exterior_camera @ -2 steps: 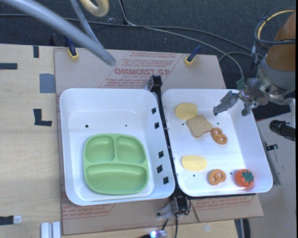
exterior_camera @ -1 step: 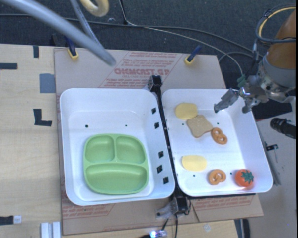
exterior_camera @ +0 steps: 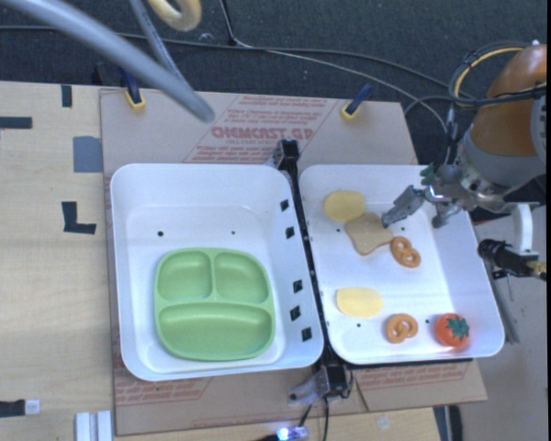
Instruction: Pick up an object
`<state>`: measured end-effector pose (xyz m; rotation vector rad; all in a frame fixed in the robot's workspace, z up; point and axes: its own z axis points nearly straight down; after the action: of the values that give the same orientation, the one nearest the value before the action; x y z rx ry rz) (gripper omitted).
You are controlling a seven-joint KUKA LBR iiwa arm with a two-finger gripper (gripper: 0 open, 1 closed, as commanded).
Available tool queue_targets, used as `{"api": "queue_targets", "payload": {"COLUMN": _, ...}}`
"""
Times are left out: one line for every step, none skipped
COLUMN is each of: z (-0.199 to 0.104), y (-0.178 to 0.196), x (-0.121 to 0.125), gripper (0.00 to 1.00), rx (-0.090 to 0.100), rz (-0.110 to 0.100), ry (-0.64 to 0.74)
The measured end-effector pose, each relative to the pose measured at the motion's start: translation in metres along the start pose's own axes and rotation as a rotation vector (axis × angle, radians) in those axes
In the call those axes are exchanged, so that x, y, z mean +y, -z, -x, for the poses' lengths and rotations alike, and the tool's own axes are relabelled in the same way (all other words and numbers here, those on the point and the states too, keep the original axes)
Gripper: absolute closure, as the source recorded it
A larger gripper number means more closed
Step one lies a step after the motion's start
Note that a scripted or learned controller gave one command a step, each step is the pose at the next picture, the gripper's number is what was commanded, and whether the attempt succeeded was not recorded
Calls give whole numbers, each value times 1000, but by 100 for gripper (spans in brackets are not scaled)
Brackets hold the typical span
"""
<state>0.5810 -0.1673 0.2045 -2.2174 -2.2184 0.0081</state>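
Cardboard sheet (exterior_camera: 257, 127), brown and flat, lies under both bins and carries red printed lettering near its far edge, too blurred to read with certainty. On it sit the two shallow white plastic bins: the left bin (exterior_camera: 133, 200) holds a light green divided plate (exterior_camera: 215, 303) with three compartments; the right bin (exterior_camera: 468, 274) holds the small food pieces. The grey arm with its orange band (exterior_camera: 519, 76) reaches in from the right, and its two-finger gripper (exterior_camera: 413, 205) hangs over the far part of the right bin. Its fingers are spread apart and nothing sits between them; one dark fingertip ends just beside the tan toast-shaped piece (exterior_camera: 367, 237). A pale yellow round piece (exterior_camera: 344, 205) lies just beyond it, a yellow oval slice (exterior_camera: 359, 301) lies nearer. Two brown pretzels (exterior_camera: 405, 253) (exterior_camera: 400, 327) and a red tomato with green top (exterior_camera: 451, 330) lie toward the near right corner.
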Motion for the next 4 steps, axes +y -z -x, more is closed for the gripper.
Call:
{"api": "queue_targets", "payload": {"z": 2, "y": -46, "x": 4, "gripper": 0, "rx": 0, "rz": 2, "ry": 1}}
{"api": "queue_targets", "payload": {"z": 1, "y": -109, "x": 6, "gripper": 0, "rx": -2, "rz": 6, "ry": 1}}
{"api": "queue_targets", "payload": {"z": 0, "y": -96, "x": 6, "gripper": 100, "rx": -1, "rz": 7, "ry": 3}}
{"api": "queue_targets", "payload": {"z": 0, "y": -32, "x": 5, "gripper": 100, "rx": -1, "rz": 12, "ry": 1}}
